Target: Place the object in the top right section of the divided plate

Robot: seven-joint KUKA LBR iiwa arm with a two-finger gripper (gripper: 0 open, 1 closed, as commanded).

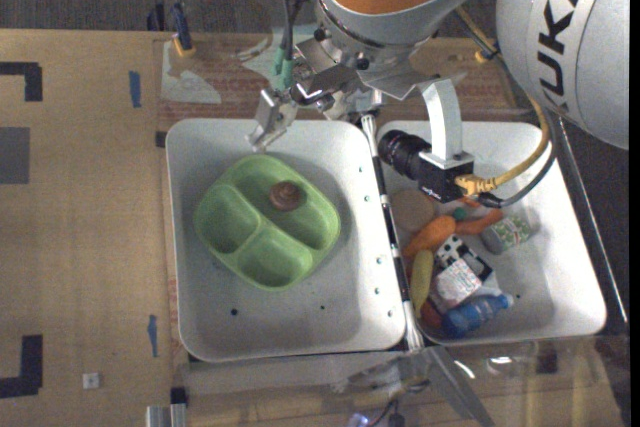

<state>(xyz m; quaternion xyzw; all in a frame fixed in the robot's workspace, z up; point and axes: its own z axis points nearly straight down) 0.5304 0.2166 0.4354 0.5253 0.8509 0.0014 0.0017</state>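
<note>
A green divided plate (262,227) lies in the left white bin (300,315). A small round brown object (287,196) rests in the plate's top right section, free of the gripper. My gripper (272,124) hangs over the back edge of the left bin, just above and behind the plate. Its two metal fingers (262,133) stand apart with nothing between them. The grey and orange arm fills the top of the view.
The right bin (570,295) holds several items: an orange carrot (432,233), a yellow piece (423,277), a blue bottle (475,313), a grey-green can (508,234) and a white packet (458,283). A black wrist camera (420,165) overhangs that bin.
</note>
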